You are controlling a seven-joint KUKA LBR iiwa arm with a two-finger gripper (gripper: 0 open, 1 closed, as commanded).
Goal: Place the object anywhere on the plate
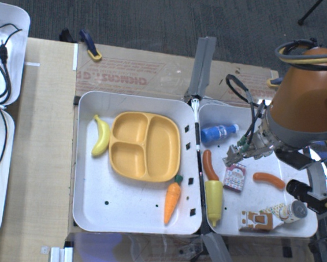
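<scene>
A yellow plate point(145, 146) with three compartments lies in the left bin point(86, 201). Beside its left rim lies a banana point(100, 136), and a carrot point(171, 200) lies just off its lower right corner. My gripper point(234, 155) hangs over the right bin point(307, 230), just above a small red and white box point(234, 177) and to the right of a blue bottle point(217, 132). Nothing shows between its fingers. The grey and orange arm covers the bin's upper right part.
The right bin also holds a red sausage point(210, 164) by the divider, a yellow corn cob point(213, 200), another sausage point(269, 180) and a brown and white bottle point(269, 218). A black cable point(239, 88) loops behind the bin. White trays stand at the far left.
</scene>
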